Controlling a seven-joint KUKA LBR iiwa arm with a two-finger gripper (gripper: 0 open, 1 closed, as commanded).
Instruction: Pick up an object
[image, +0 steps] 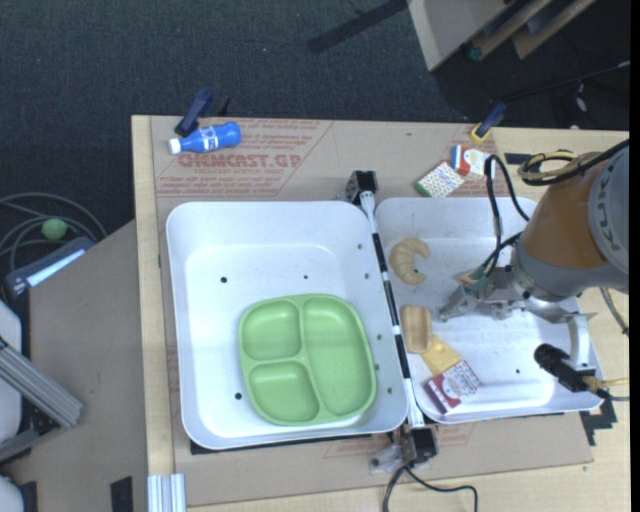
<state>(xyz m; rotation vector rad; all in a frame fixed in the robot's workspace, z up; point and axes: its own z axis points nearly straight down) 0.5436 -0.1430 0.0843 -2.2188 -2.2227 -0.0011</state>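
Note:
My gripper (478, 304) hovers low over the middle of the right bin (520, 400), on the grey arm with the orange band (560, 225). Its two grey fingers (450, 306) are splayed open with nothing between them. A pale curved pastry-like piece (408, 258) lies up and to the left of the gripper. Below and to its left, by the bin's left wall, lie a tan block (415, 326), a yellow piece (440, 356) and a red and white packet (453, 385). None of these touches the fingers.
The left bin (200, 260) holds a green divided plate (305, 358). A black divider (385, 290) runs between the bins. On the bench behind them lie a blue and white bottle (205, 138) and a small patterned box (440, 180). Cables (495, 200) trail along the arm.

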